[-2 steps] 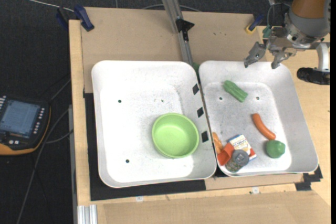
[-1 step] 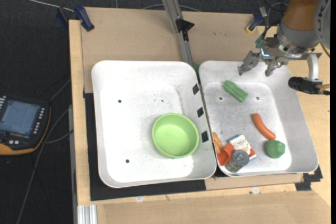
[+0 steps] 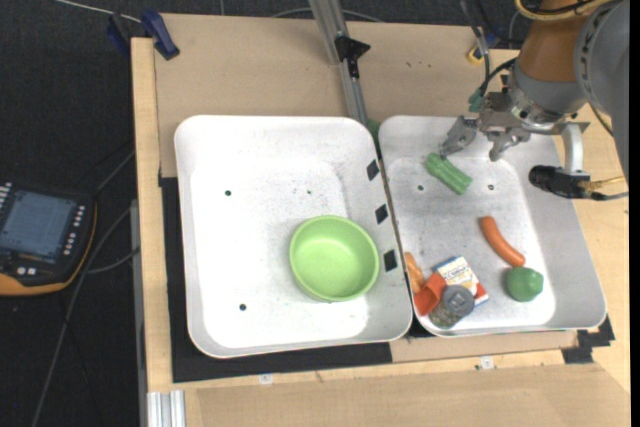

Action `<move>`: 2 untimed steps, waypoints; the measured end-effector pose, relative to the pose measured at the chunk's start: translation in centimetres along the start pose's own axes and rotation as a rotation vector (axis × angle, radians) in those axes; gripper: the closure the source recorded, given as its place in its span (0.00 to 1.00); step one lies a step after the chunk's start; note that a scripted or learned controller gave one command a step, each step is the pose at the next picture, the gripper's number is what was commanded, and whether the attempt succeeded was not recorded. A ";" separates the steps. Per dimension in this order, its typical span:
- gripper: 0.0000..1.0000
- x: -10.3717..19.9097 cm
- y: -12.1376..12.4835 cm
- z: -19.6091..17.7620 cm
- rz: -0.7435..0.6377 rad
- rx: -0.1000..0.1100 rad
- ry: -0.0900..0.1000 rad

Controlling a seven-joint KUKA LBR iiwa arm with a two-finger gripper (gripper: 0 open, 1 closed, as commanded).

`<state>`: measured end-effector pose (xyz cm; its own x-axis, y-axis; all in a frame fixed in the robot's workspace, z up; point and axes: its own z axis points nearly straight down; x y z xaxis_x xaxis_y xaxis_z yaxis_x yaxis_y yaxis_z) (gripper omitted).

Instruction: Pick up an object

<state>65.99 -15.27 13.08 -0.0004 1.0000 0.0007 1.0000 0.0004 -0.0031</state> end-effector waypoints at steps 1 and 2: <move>1.00 0.0 0.1 -1.3 0.000 -0.005 -0.001; 1.00 0.5 0.1 -7.6 0.000 -0.009 -0.002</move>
<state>66.10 -14.76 20.67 -0.0007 1.0000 -0.0009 1.0000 0.0007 0.0062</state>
